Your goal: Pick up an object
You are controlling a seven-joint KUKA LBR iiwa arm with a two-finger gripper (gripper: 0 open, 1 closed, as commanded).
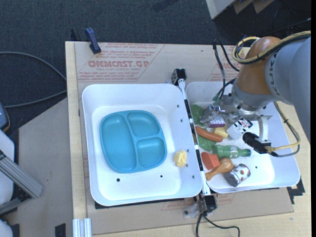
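The right bin (281,174) holds several toy foods: a green leafy piece (197,113), an orange carrot (209,134), a small yellow block (220,131), a green bottle (233,151), a red piece (210,159), a tan drumstick (220,168) and a small can (239,174). My gripper (220,115) hangs low over the upper left of this pile, just above the carrot and the yellow block, with the orange-banded wrist (256,73) behind it. A yellow toy (180,157) lies in the left bin near its right wall.
The left bin (98,95) carries a blue divided plate (133,140). A black cable (276,152) loops from the wrist across the right bin. A blue clamp (92,40) sits at the bench's far left corner.
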